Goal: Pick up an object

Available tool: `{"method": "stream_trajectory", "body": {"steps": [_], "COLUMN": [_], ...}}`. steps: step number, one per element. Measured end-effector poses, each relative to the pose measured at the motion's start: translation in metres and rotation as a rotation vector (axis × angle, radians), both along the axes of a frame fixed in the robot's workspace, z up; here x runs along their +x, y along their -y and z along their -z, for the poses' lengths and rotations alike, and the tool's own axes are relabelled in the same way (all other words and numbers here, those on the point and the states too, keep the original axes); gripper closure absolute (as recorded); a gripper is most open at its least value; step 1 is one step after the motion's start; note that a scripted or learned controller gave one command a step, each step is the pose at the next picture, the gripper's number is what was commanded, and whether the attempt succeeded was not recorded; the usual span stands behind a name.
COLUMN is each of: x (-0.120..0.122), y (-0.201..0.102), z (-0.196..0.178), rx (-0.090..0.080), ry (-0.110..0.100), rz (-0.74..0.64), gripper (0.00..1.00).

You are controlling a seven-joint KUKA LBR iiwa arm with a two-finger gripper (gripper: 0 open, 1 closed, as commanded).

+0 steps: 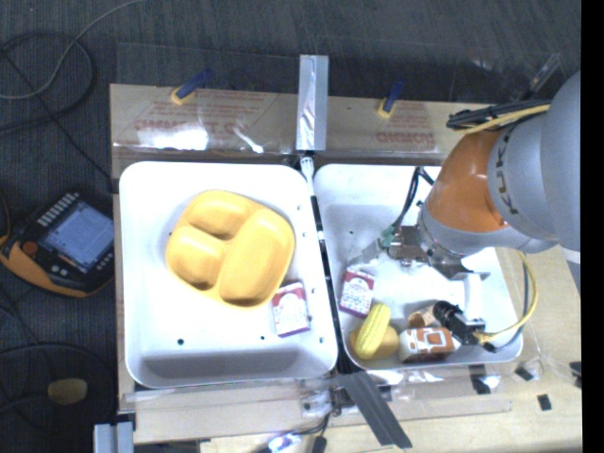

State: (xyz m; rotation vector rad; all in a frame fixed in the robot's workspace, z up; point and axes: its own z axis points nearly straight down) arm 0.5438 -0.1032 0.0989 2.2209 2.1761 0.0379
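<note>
My gripper (398, 243) hangs over the middle of the right bin (332, 217), below the orange wrist band. Just down and left of it lies a small pink-and-white carton (357, 293). A yellow corn-like piece (373, 331) rests at the bin's front left, with a brown-and-white packet (427, 343) beside it to the right. In the left bin (142, 253) sits a large yellow lumpy object (229, 245), and a second pink-and-white carton (291, 310) leans by its right wall. I see nothing held in the gripper.
The arm's grey body covers the right bin's far right side. A divider wall (321, 253) separates the two bins. A handheld controller (66, 243) lies on the floor to the left.
</note>
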Motion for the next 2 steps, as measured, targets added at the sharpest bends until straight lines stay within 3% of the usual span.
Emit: {"method": "stream_trajectory", "body": {"steps": [1, 2], "x": [-0.043, -0.055], "y": [0.008, 0.054], "z": [0.001, 0.007], "rx": [-0.007, -0.016], "ry": [0.002, -0.024], "rz": [-0.156, -0.502], "gripper": [0.0, 0.0]}}
